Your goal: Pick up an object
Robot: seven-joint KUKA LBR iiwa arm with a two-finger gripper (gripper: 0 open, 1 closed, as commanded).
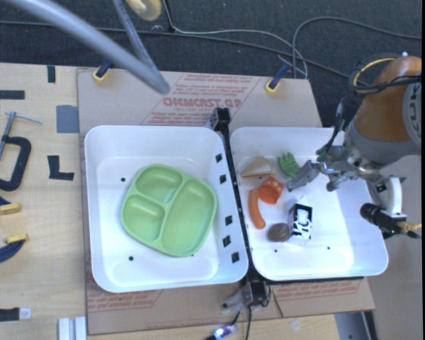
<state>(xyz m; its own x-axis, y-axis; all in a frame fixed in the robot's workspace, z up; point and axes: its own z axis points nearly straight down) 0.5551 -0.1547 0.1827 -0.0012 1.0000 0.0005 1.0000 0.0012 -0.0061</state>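
The right bin [354, 253] holds several small items: a green piece [288, 163], a beige wedge [256, 166], an orange-red chunk [270, 190], an orange stick [256, 210], a brown round piece [278, 231] and a black-and-white block [302, 221]. My gripper [319, 178] hangs over the middle of this bin, just right of the green piece and above the black-and-white block. Its fingers are spread open with nothing between them. One fingertip [299, 180] points left toward the orange-red chunk.
In the left bin [99, 154] lies a green divided plate [170, 209]. A black divider [230, 190] runs between the bins. The arm's orange band [386, 112] and grey wrist stand over the right bin's far right edge. Clamps lie on the bench at far left.
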